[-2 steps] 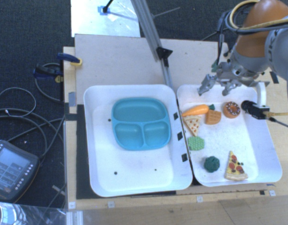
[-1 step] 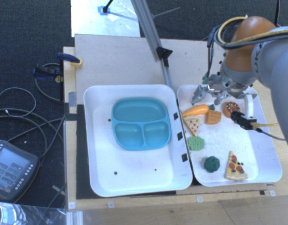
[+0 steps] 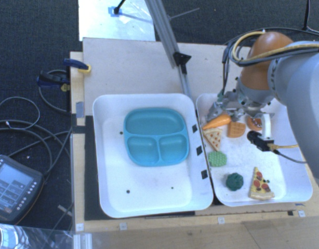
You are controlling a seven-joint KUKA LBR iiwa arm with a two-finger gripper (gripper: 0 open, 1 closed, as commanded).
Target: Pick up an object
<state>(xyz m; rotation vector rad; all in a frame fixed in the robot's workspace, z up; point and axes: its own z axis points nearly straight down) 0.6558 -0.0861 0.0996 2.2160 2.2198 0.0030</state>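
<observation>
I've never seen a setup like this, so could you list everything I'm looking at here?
Bins: two, white, side by side on the bench.
Divided plate: one, blue, in the left bin.
Carrot: one, orange, right bin, far end.
Waffle: one, orange-brown, beside the carrot.
Cracker wedge: one, tan, below the carrot.
Green pieces: two, light and dark, right bin.
Pizza slice: one, near corner.
Handheld controller: one, grey, floor at left.
Arm: one, grey and orange; its tool above the carrot.

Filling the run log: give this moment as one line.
gripper: low in right white bin | nearest: orange carrot-shaped toy | grasp: unconfirmed | blue divided plastic plate: left bin
</observation>
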